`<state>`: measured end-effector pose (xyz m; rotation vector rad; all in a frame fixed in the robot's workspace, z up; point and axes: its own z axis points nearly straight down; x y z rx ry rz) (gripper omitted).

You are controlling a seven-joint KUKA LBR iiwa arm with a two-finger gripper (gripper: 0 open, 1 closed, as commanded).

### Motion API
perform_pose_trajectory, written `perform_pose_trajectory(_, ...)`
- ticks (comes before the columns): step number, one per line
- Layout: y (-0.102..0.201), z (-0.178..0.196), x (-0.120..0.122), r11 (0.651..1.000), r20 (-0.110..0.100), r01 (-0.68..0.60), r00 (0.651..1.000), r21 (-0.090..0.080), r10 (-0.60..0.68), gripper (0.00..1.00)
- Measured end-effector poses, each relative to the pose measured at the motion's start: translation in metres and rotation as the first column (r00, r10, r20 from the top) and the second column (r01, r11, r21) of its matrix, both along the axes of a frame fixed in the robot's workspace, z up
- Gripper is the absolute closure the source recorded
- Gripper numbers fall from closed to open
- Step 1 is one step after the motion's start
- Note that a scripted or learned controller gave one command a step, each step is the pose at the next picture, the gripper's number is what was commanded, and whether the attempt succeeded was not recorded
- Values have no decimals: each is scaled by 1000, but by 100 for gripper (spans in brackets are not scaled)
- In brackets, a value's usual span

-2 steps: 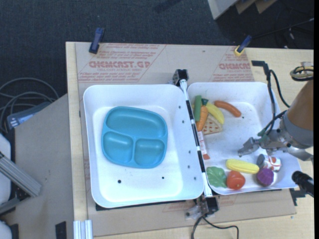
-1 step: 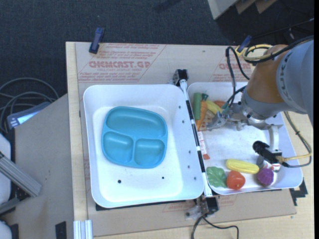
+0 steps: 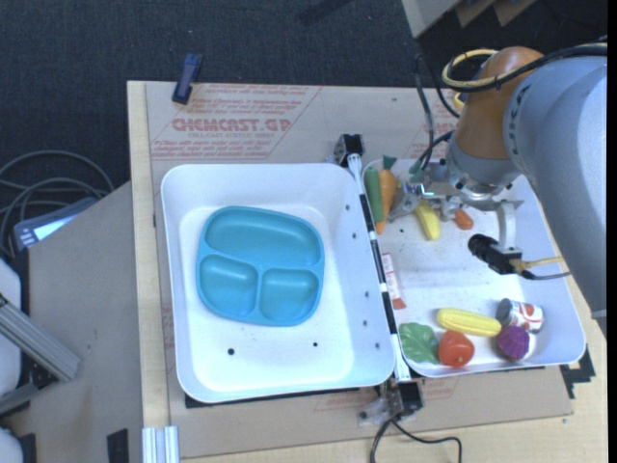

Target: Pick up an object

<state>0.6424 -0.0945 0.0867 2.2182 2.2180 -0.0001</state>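
Beneath the claw (image 3: 436,204), a small yellow piece (image 3: 427,222) lies against its tips in the right bin (image 3: 554,350), seemingly targeted; its grip cannot be judged.

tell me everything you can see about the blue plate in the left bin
The blue plate is a divided tray of what looks like smooth plastic, in a light turquoise blue. It has rounded corners and three compartments: one long one across the far side and two smaller ones side by side nearer the camera. It lies flat, right way up, a little left of the middle of the left white bin, resting on the bin's floor. Nothing lies in it, and nothing else touches it.
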Motion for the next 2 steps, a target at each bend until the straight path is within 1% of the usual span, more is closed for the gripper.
perform_pose_trajectory(1, 1, 10, 0, 1000, 1, -2, 1000, 0, 2, 100)
perform_pose_trajectory(2, 56, 99, -66, 1000, -4, -2, 1000, 5, 2, 100)
